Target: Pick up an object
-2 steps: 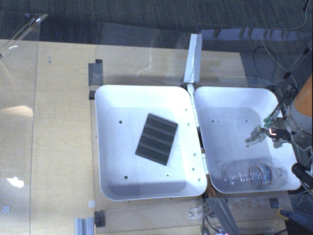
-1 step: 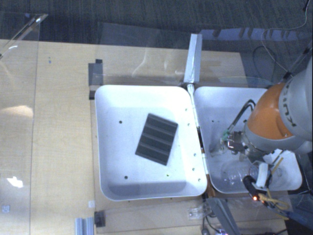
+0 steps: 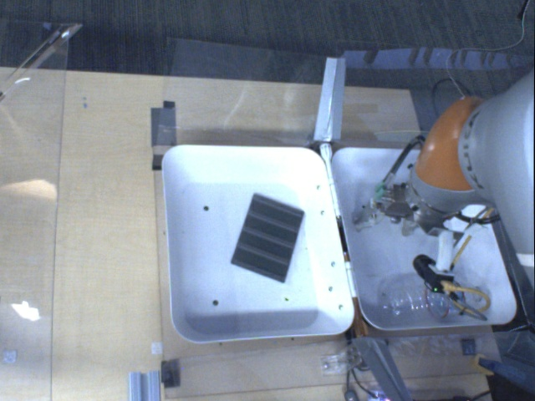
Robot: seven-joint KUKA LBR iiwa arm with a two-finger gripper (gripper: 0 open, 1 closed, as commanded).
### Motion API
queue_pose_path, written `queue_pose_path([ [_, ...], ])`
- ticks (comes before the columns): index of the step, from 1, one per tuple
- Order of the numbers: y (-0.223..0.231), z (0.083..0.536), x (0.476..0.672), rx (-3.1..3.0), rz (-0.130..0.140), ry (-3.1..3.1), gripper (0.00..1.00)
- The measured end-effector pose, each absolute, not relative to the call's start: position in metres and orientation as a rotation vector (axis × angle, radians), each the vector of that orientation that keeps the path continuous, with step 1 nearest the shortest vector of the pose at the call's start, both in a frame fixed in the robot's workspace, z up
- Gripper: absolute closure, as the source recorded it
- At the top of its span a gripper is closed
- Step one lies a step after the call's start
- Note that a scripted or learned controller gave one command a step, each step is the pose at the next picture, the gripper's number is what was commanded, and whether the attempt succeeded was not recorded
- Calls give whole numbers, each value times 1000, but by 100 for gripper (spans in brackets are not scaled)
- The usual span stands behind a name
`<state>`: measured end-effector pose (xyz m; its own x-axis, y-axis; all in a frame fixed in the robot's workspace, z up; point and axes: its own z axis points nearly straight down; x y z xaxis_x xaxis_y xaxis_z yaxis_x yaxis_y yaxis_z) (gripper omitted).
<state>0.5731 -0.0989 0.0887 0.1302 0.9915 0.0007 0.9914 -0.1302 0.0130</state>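
- The gripper (image 3: 372, 211) hung over the right bin (image 3: 361, 164), close to that bin's left wall and about midway along it.
- Whether its grip was spread or closed could not be made out; the tip was small and blurred against the white floor.
- A dark ribbed slab (image 3: 268, 237) lay flat in the left bin (image 3: 180, 224), well apart from the gripper, on the far side of the wall between the two bins. It sat near the middle of its bin, turned at a slant to the bin's edges, its grooves running across its short width.
- A clear plastic container (image 3: 408, 299) lay in the right bin, toward the view's lower edge from the gripper and near it but not touching. Its outline was faint against the white, so its exact shape could not be told.
- The grey arm (image 3: 506, 140), with its orange band (image 3: 443, 153), reached in from behind the gripper on the view's right.
- Both bins sat side by side on the pale wooden bench (image 3: 92, 224).
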Motion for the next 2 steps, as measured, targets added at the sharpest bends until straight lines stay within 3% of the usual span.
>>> queue_pose_path([
  [1, -106, 89, 665, 2284, 6, 2150, 0],
  [2, -176, 188, 647, 2288, 7, 2143, 0],
])
